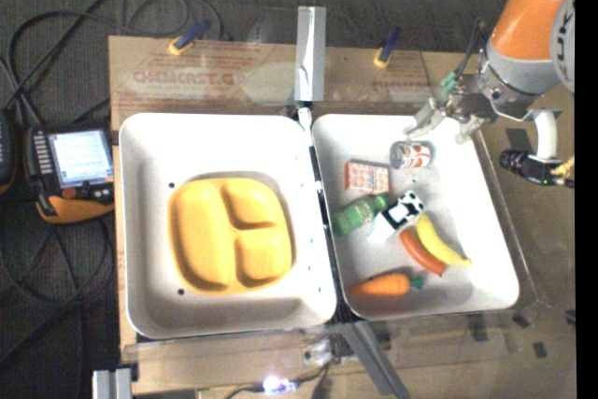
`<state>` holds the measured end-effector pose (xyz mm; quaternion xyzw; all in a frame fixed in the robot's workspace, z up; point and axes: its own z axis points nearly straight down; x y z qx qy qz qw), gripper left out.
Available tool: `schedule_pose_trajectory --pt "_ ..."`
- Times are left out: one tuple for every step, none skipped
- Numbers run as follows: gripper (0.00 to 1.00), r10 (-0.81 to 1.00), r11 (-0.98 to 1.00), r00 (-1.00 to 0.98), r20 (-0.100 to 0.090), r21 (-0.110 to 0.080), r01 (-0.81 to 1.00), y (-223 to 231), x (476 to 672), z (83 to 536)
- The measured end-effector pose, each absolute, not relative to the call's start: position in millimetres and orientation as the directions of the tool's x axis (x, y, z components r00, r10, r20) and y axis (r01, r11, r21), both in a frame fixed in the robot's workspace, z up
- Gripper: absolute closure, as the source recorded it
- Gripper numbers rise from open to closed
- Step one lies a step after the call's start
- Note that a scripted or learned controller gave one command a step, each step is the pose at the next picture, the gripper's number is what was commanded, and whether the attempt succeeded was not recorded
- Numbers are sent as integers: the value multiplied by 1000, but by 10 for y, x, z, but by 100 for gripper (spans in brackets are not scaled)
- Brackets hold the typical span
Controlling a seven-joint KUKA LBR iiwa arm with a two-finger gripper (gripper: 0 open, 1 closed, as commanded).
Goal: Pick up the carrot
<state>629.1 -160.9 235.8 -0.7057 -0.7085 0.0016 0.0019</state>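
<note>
The carrot (391,285) lies at the bottom of the right bin (500,280). Just above it are a banana (439,243) and a green bottle (360,215). The gripper (432,119) hovers at the bin's top edge above a can (412,155), fingers spread and holding nothing.

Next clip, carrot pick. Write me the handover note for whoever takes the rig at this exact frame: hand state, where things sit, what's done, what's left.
Hand: above the far edge of the right bin, near the small can, holding nothing.
Carrot: lying flat at the near side of the right bin, apart from the hand. The banana and a red-orange item lie just beyond it.
Left bin: holds the yellow divided tray.
Done: nothing visible; carrot not grasped.
Left: move the hand across the bin to the carrot, descend, grip, lift.
</note>
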Motion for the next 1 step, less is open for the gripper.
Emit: schedule_pose_trajectory --pt "0 875 485 -485 2 -3 875 -1515 6661 1503"
